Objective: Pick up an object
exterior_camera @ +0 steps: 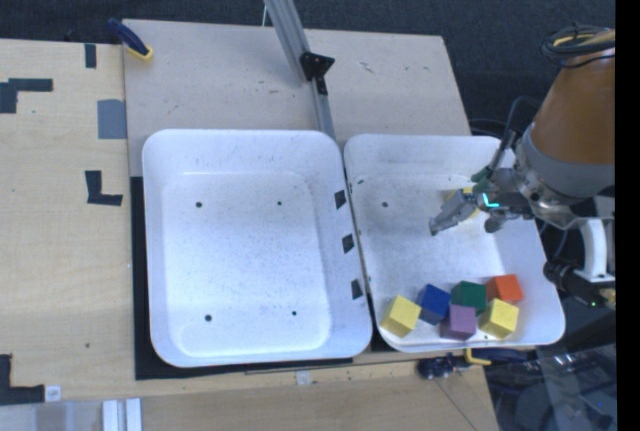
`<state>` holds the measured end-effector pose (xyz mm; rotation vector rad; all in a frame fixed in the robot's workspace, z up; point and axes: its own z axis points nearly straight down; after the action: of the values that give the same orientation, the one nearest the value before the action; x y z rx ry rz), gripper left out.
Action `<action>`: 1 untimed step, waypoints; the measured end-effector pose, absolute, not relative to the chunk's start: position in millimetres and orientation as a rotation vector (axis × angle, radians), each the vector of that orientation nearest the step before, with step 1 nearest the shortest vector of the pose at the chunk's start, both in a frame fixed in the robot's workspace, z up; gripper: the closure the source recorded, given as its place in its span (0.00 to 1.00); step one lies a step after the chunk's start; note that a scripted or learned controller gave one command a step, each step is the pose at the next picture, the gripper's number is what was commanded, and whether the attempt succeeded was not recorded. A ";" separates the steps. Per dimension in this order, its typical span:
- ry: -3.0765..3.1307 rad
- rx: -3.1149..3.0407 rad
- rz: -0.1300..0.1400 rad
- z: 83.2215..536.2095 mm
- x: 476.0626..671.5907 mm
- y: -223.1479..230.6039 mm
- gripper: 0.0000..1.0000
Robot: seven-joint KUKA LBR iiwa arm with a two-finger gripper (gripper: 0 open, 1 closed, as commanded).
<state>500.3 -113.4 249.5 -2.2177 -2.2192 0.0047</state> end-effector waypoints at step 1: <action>-2.222 -2.219 0.002 251.2 501.0 -113.6 0.00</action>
<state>501.0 -113.6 251.2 -2.2186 -2.2224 0.0016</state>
